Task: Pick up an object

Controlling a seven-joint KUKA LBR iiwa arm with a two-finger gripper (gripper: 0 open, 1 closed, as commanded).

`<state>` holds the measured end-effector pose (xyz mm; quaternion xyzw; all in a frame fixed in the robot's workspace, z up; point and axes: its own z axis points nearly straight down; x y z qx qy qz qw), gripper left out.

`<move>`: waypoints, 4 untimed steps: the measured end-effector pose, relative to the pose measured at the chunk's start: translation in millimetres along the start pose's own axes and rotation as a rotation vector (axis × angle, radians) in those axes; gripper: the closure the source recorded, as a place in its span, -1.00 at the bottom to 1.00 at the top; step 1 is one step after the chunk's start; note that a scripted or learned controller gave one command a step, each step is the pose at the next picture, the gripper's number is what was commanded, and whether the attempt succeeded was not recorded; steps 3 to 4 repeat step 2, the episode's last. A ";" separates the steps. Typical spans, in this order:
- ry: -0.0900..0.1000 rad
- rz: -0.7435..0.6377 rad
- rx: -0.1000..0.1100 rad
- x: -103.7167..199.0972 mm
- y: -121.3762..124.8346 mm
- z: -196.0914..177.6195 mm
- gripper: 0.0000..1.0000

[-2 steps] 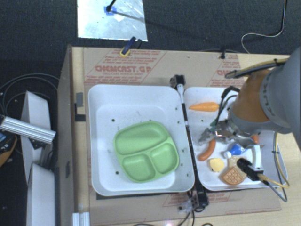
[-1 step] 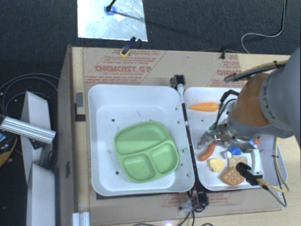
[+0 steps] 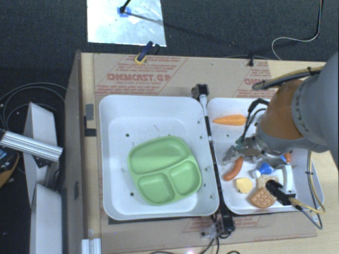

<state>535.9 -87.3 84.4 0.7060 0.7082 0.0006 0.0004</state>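
Arm [image 3: 296, 115] lowered over right bin [image 3: 228, 205].

Green three-compartment tray [image 3: 165, 170] lay in left white bin [image 3: 114, 142]. Brown cardboard sheet [image 3: 159, 75] with red lettering covered surface beneath bins. Silvery foil square [image 3: 106, 15] sat on dark floor beyond. Black cables [image 3: 26, 97] coiled at left, near white box [image 3: 42, 123].

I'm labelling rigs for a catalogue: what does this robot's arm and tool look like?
A thick, rounded grey arm with a broad orange band above the wrist. Thin black cables loop beside the band. The tool is a small grey metal piece, its details too small to tell.
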 end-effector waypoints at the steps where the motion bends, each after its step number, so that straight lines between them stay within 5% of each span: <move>1: 0.000 -0.003 -0.002 0.2 0.7 -10.4 1.00; 2: 0.000 -0.002 -0.002 61.8 60.3 -100.8 1.00; 4: 0.000 -0.002 -0.002 61.8 60.3 -100.8 1.00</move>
